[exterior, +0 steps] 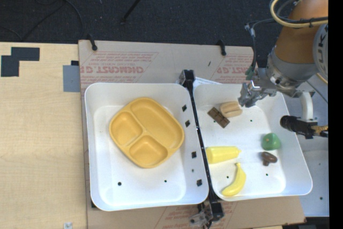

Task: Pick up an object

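From the overhead camera view I see the arm reaching in from the right, its orange band high at the upper right and the end effector (252, 93) hanging over the far edge of the right bin (300, 182). I cannot tell from this slant how the end effector is set, and nothing shows in its grasp.

The candidates for picking all lie in the right bin. Nearest the end effector is a pale tan block (231, 109), just beside a small brown block (218, 117) that sits to its left. Farther toward me are a yellow cylinder (222, 154) against the divider and a banana (236, 181) near the front wall. A green object (271, 141) and a little dark brown piece (269, 157) sit toward the right side, well apart from the others.

The left bin (102, 179) carries a yellow divided plate (146, 131), far from the arm.

I judge this to be the approach step: the end effector is above and slightly right of the tan block, not yet on anything. The next move, as I read it, calls for a small shift toward that block and a straight descent, keeping clear of the brown block so that it is not nudged away.
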